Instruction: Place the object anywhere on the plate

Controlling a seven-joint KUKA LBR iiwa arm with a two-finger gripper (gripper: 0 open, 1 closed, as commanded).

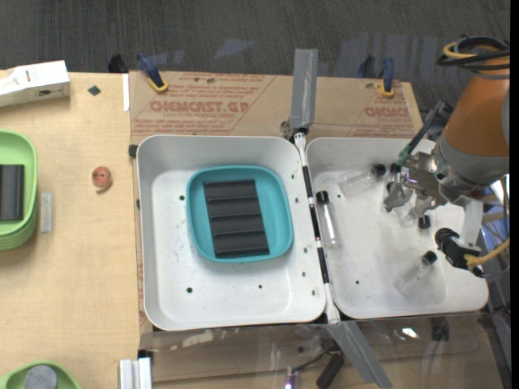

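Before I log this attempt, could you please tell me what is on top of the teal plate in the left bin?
A dark ridged rectangular block lies on the teal square plate; the plate surface beneath it is covered.

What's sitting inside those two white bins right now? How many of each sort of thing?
Teal plates: 1, in the left bin
Dark ribbed blocks: 1, lying on the plate
Clear vials: 3, in the right bin: one near the top, one by the left wall, one near the bottom
Total: 5
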